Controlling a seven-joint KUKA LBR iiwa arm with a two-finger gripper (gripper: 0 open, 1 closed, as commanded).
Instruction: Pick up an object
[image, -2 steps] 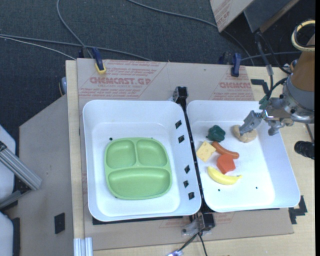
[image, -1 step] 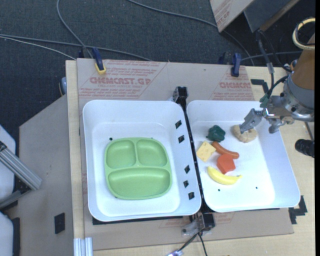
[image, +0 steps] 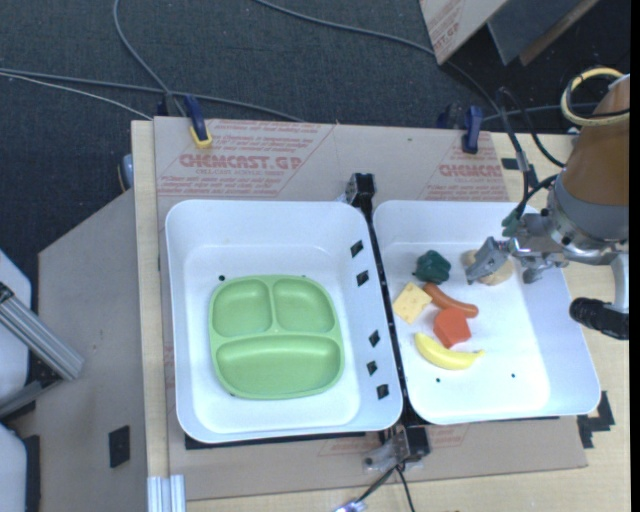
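A cluster of small toy foods lies in the right shallow white bin (image: 560, 380): a dark green broccoli-like piece (image: 433, 265), a yellow cheese wedge (image: 411, 302), an orange-red sausage (image: 451, 300), a red block (image: 452, 326) and a yellow banana (image: 446, 353) nearest the front. The sausage touches the cheese and the red block. The grey claw (image: 487, 262) hovers just right of the green piece, apart from it; whether it is spread or closed cannot be told. The left white bin (image: 190, 300) holds a green divided plastic plate (image: 275, 335). Both bins rest on the table (image: 330, 150).
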